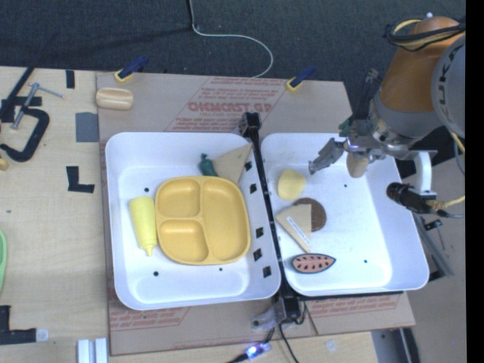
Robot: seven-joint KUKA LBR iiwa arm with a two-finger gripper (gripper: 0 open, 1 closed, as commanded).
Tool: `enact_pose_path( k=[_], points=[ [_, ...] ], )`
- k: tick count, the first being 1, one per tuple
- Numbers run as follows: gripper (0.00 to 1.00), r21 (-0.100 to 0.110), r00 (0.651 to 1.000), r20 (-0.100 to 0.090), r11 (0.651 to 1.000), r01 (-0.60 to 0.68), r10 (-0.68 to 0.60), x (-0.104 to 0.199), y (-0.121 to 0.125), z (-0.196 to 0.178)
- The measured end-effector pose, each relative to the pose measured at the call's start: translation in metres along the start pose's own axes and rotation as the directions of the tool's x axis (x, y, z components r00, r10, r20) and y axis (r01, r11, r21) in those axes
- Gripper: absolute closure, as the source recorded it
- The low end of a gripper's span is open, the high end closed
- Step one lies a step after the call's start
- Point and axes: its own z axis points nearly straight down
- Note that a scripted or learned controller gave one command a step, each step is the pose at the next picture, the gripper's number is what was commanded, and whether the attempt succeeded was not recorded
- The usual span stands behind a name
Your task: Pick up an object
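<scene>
Two shallow white bins are sitting side by side on a cardboard sheet covering the desk. The left bin is holding a yellow divided plate at its centre, with a yellow bottle-shaped toy lying just beside the plate's left edge. A tan wedge and a small dark green piece are resting near the bin's far wall, touching the plate's upper rim or very nearly so.

The right bin is carrying four items, all grouped toward its left half — a pale yellow rounded lump, a brown disc partly covered by a cream wedge, and a watermelon slice toy lying nearest the camera.

The arm is reaching in over the right bin's far side, its gripper hanging above the white floor near the yellow lump and apart from it; the fingers are standing spread with nothing between them.

Beyond the bins, a small bread-roll toy is lying on the desk, with a black clamp at the left edge.
</scene>
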Motion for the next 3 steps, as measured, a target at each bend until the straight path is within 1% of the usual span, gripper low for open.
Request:
enact_pose_path(
  k=[1, 2, 3],
  points=[
    [0.00, 0.007, 1.000, -0.002, 1.000, 0.003, -0.003, 0.063, -0.044, 0.041],
    [0.00, -0.005, 1.000, -0.001, 1.000, 0.001, -0.001, 0.076, -0.104, -0.068],
    [1.00, 0.002, 1.000, 0.000, 1.000, 0.002, -0.002, 0.076, -0.102, -0.072]
  ],
)
